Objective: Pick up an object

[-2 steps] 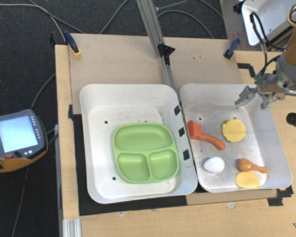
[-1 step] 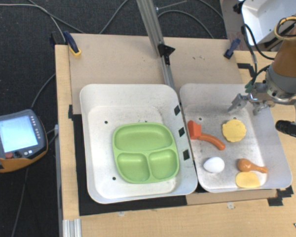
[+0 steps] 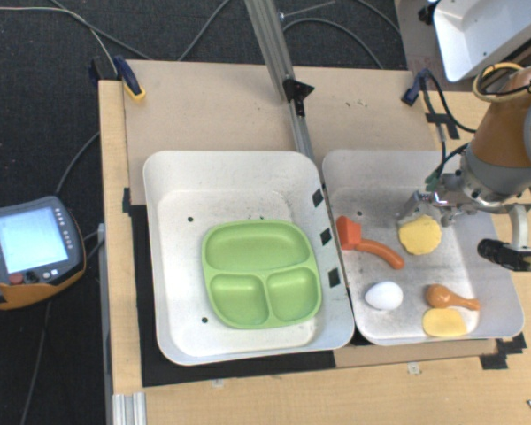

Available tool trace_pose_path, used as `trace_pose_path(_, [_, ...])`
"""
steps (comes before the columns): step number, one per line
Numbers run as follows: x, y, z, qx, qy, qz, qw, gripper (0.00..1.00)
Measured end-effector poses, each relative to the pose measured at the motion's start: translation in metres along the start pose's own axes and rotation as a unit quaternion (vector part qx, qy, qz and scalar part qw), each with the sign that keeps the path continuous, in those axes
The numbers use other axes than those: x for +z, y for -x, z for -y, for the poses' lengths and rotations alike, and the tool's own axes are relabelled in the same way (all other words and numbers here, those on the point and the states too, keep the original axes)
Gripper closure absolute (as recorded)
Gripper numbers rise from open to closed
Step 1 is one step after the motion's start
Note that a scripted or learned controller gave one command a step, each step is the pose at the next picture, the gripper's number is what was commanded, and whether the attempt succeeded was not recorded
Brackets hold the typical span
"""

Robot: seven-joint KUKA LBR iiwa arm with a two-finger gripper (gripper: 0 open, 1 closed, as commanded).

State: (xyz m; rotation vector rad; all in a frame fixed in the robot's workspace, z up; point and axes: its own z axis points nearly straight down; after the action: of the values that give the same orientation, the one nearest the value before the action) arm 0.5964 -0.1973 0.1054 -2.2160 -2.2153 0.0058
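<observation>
In the right bin point(image 3: 372, 180) lie an orange tool with a curved handle point(image 3: 366, 243), a pale yellow round piece point(image 3: 420, 235), a white egg-shaped ball point(image 3: 384, 296), a brown drumstick-like toy point(image 3: 450, 298) and a yellow flat piece point(image 3: 445, 324). My gripper point(image 3: 430, 204) hangs low over the right bin's far right part, just above and behind the pale yellow round piece. Its metal fingertips point left toward the bin floor. Nothing is visibly held between them.
The left bin point(image 3: 186, 193) holds a green divided tray point(image 3: 262, 271). A slanted metal post point(image 3: 274, 42) rises behind the bins. A teach pendant point(image 3: 28, 251) lies off the bench at the left. Cables run over the dark floor behind.
</observation>
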Motion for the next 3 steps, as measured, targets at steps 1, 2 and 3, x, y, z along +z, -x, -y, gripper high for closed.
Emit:
trace_pose_path(1, [-0.015,0.0,-0.003,0.0,0.005,0.001,1.0,1.0])
trace_pose_path(2, [-0.073,-0.008,-0.011,-0.001,0.008,0.003,1.0,1.0])
trace_pose_path(3, [-0.107,-0.008,-0.012,-0.001,0.007,0.003,1.0,1.0])
